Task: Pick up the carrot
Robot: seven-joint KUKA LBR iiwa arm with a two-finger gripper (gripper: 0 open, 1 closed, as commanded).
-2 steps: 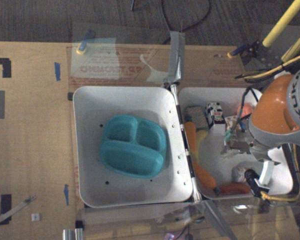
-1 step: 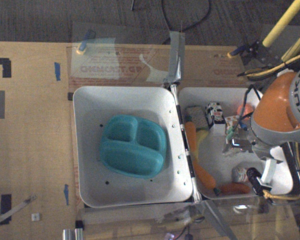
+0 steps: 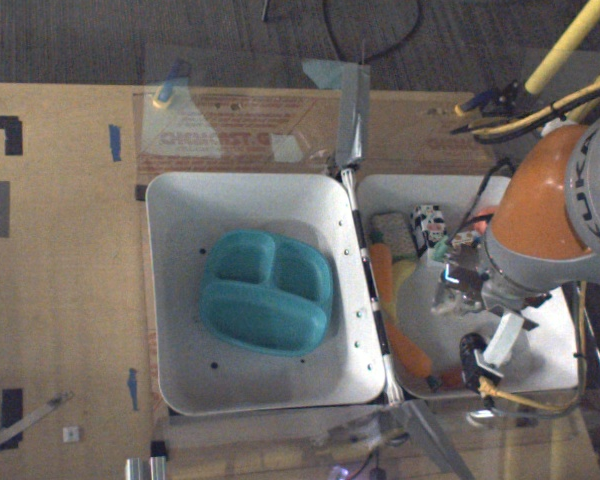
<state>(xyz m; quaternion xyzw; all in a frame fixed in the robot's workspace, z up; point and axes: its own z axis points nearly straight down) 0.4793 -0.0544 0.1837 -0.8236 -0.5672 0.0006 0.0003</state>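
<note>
You are in the approach step: the long orange carrot lies along the right white bin's left wall. The gripper hovers beside it (grip state: cannot tell); next, lower over the carrot.

A teal divided tray sits in the left bin; the carrot lies in the right bin.

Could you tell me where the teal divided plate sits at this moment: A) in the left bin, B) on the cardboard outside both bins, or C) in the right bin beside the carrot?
A: the teal divided plate lies inside the left bin, while the carrot lies in the right bin along the left wall.
</note>
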